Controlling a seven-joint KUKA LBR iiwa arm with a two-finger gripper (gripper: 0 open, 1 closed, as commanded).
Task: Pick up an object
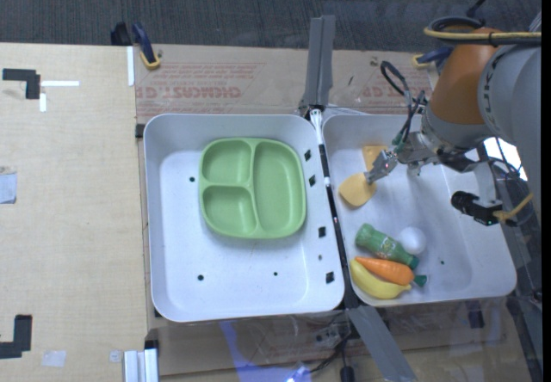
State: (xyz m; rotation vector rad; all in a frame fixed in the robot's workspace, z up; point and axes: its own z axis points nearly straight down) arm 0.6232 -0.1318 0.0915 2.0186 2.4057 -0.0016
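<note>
**Gripper low in right bin, yellow piece just off its tip**

Largest first: your arm reaches in from the right, wrist over the back of the right bin. The left bin carries a green tray with three compartments, well apart from the action.

In the right bin, front corner: a banana with a carrot lying on it, a green bottle just behind, a white ball touching that cluster. Further back, toward the divider, a yellow wedge-like piece, and a second yellow bit behind it against the back wall.

The gripper points down and left. Whether it is spread or pinched, you cannot tell; the fingers are too small and dark against the bin.

The relation that matters: the yellow piece lies just below-left of the tip, apparently touching or nearly so, its long axis running roughly along the gripper's line of approach. My read is it is the nearest candidate; nothing shows it held. The front cluster lies well apart, toward you.
</note>
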